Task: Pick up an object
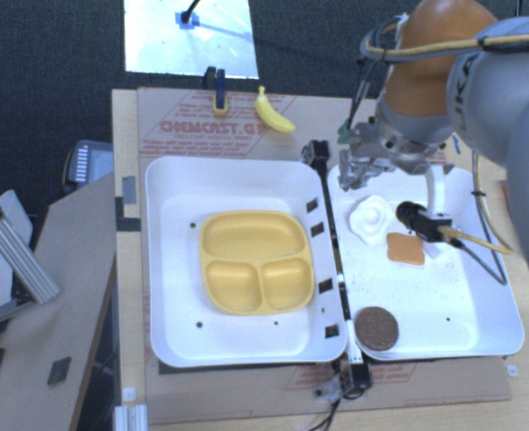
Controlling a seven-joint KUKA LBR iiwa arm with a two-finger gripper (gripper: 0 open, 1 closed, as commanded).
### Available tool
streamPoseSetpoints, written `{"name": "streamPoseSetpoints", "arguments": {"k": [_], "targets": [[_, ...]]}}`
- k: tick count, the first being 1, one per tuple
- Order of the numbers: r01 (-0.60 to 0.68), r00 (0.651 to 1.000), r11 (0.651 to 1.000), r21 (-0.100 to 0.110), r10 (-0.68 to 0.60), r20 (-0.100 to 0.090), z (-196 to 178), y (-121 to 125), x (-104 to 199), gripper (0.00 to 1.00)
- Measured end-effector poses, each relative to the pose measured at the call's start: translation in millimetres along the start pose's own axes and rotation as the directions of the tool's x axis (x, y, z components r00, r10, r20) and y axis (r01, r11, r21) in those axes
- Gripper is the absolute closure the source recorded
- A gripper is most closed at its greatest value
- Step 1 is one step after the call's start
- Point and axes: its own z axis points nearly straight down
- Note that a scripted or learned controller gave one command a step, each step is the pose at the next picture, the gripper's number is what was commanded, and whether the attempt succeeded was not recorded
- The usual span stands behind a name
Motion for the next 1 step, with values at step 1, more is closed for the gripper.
{"name": "streamPoseSetpoints", "arguments": {"k": [1], "targets": [[0.001,1.000,1.000,0.000,-0.001,-0.001,4.1,9.0,57.4,1.00]]}}
